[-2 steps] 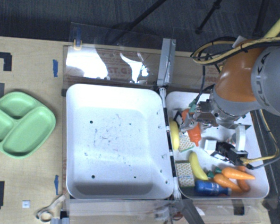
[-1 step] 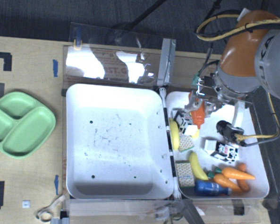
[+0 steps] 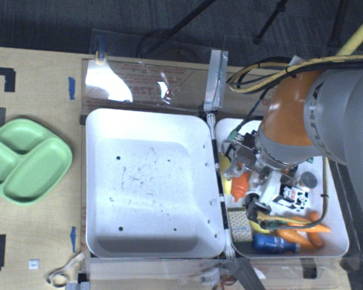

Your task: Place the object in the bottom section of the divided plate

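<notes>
Camera view has our arm [image 3: 318, 113] reaching down into the right bin [image 3: 341, 243], with the claw [image 3: 247, 197] buried among the clutter there; we cannot tell how it is set, since the wrist hides it. The task's object is not yet settled: we judge it to be 1 of the items in that bin, perhaps the orange piece [image 3: 239, 185] just beside the claw, with a blue item [image 3: 272, 243] and carrot-like pieces [image 3: 299, 231] near it. The green divided plate [image 3: 26, 160] lies on the bench [image 3: 29, 236] well apart, beyond the left bin [image 3: 149, 176]. To do this step well, we should isolate 1 item, close squarely on it, lift straight up clear of the bin wall, then carry it across to the plate's large lower section [image 3: 38, 169]
</notes>
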